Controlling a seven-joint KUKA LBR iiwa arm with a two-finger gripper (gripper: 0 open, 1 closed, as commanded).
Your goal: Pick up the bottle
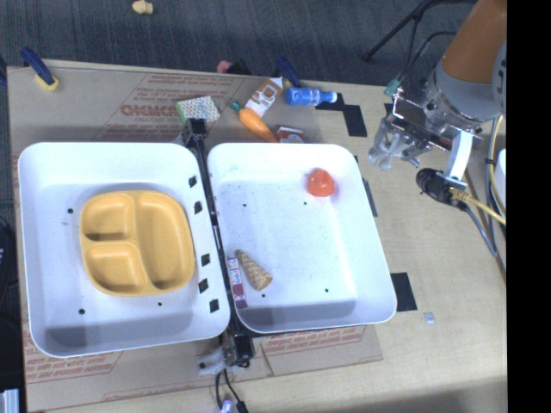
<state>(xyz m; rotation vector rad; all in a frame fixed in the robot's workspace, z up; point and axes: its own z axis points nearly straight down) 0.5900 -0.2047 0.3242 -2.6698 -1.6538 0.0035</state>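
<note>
A small blue bottle lies on its side on the cardboard behind the right bin. Just left of it lies a white bottle with an orange label. My gripper hangs over the bench just outside the right bin's far right corner, about a hand's width right of and nearer than the blue bottle. It touches neither bottle, and nothing shows in it.
An orange carrot lies by the bottles. The right bin holds a red round thing and a cone-shaped thing. A yellow divided plate sits in the left bin. Cables run at the far right.
</note>
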